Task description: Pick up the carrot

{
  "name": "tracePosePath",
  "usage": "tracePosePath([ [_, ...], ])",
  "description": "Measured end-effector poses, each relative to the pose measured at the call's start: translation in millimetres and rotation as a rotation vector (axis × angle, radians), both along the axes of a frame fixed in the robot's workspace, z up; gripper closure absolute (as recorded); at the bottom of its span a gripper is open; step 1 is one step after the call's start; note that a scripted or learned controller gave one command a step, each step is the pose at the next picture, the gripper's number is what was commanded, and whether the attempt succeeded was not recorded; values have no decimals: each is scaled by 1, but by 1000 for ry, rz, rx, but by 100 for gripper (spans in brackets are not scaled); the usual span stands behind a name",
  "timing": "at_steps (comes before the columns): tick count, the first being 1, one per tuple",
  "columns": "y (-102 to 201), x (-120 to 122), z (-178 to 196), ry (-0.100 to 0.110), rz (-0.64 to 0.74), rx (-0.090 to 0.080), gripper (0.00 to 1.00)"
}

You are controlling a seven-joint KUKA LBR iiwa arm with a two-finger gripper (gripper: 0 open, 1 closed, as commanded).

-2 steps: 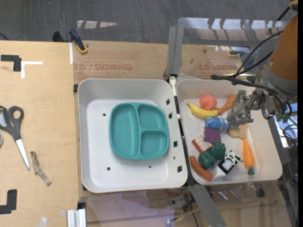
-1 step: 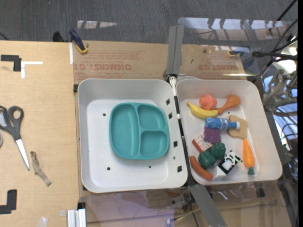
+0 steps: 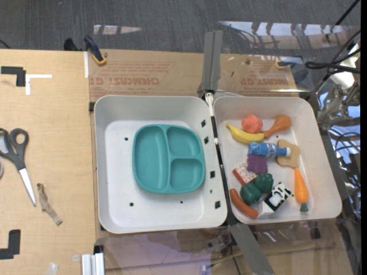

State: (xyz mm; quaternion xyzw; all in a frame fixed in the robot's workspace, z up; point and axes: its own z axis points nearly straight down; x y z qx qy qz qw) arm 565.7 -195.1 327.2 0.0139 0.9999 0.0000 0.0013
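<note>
Carrot (image 3: 300, 188): lies in the right bin (image 3: 321, 153), along its right wall near the front corner, orange body running lengthwise, green top (image 3: 304, 207) pointing to the front edge. Nothing rests on it.
Nearest neighbours: black-and-white cube (image 3: 278, 196) just to its left, apart from it; tan flat piece (image 3: 289, 154) just behind its upper tip.
Other contents, right bin: banana (image 3: 243, 133) and pink-orange lump (image 3: 252, 122) at the back; drumstick-shaped brown toy (image 3: 276, 124) angled beside them; blue bottle (image 3: 267, 149) lying on its side mid-bin; purple block (image 3: 257, 164) below it; dark green toy (image 3: 257, 188) toward the front; red sausage-like piece (image 3: 243, 204) at the front left (partly under the green toy's edge).
Left bin (image 3: 109, 171): holds a teal divided plate (image 3: 168, 158) with three compartments, sitting about centre.
Bins: side by side, touching along the middle seam.
Worktop (image 3: 46, 153): light wood to the left of the bins; scissors (image 3: 18, 159) lie on it near the left edge; a small brownish strip (image 3: 49, 205) lies below them.
Pincer: cannot tell its state (no view of the fingers here).
Carrot status: in the bin, not lifted.
</note>
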Motion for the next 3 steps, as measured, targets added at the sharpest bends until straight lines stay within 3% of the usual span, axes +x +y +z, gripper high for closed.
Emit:
tracePosePath([
  [1, -26, 4, -15, 0, -44, 0, 100],
  [2, -26, 1, -12, -1, -26, -1, 100],
  [3, -25, 90, 0, -4, -74, 0, 100],
])
